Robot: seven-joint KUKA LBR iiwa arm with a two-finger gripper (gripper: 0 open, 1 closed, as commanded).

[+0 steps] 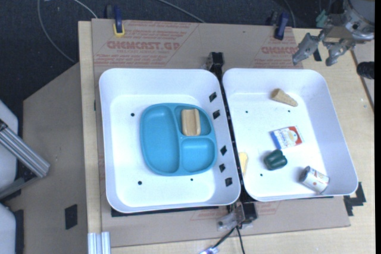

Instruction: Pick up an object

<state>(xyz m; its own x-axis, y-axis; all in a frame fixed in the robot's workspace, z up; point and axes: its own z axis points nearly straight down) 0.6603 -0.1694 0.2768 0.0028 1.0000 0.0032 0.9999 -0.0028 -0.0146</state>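
Observation:
My gripper (319, 50) hangs above the bench just beyond the far right corner of the right bin (339, 128), open, with nothing between its two grey fingers. In that bin lie a tan wedge (284, 97) near the far side, a small blue and white carton (286, 138), a dark green lump (275, 159), a silver can (314, 179) on its side at the near right, and a pale yellow piece (243, 162) against the left wall. All of them lie nearer the camera than the gripper.
The left bin (113, 128) holds a blue divided plate (161, 146) with a tan block (190, 122) in its far right compartment. Black clips run along the seam between the bins. Blue clamps (118, 19) stand at the bench's far edge, cables beyond.

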